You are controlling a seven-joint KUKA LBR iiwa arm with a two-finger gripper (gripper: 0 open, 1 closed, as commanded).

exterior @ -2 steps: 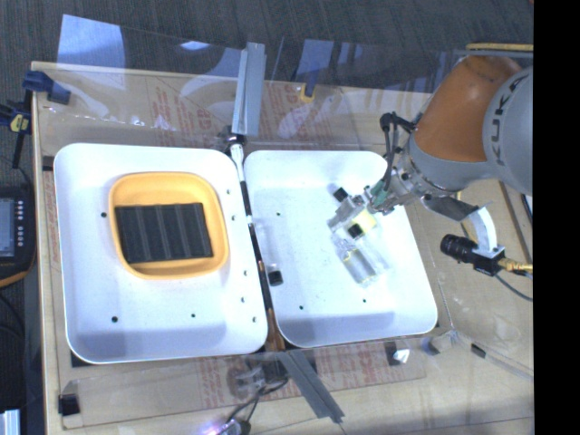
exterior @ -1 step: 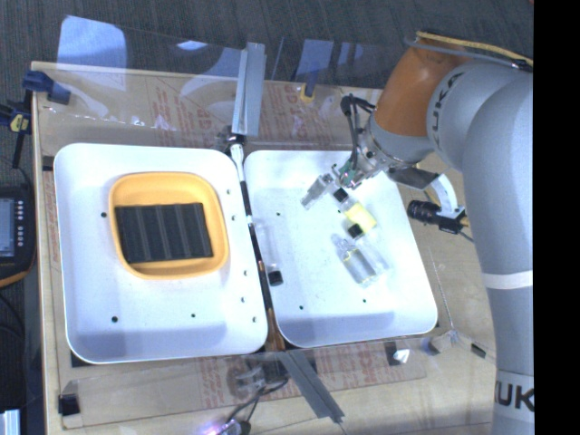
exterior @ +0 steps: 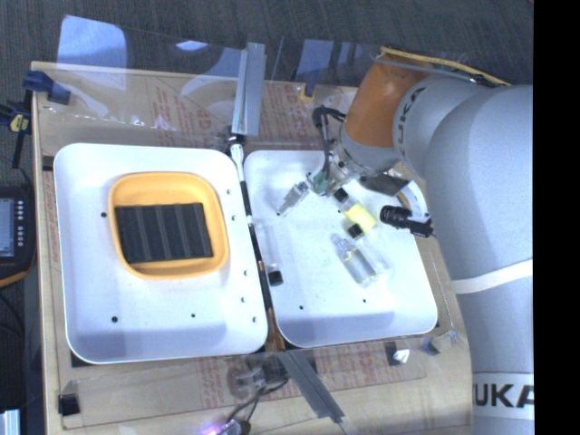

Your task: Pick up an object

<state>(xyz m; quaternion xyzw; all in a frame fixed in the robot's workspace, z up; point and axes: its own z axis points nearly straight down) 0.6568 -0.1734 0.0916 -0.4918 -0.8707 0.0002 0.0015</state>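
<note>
My gripper (exterior: pixel 292 198) hangs low over the upper left part of the right bin (exterior: pixel 308 320), its metal tip pointing down-left with nothing visibly in it. Just right of it lies a small bottle (exterior: pixel 357 217) with a yellow label and a dark cap. Below that rests a clear plastic item (exterior: pixel 361 263). A small black piece (exterior: pixel 275 278) sits at the right bin's left wall. In the left bin (exterior: pixel 145 320) a yellow tray (exterior: pixel 163 187) holds a black ridged insert (exterior: pixel 165 231).
The grey arm with its orange band (exterior: pixel 376 107) comes in over the right bin's upper right corner and covers that side. A metal bar (exterior: pixel 246 87) stands behind the divide between the bins. A dark device (exterior: pixel 14 227) sits at the far left edge.
</note>
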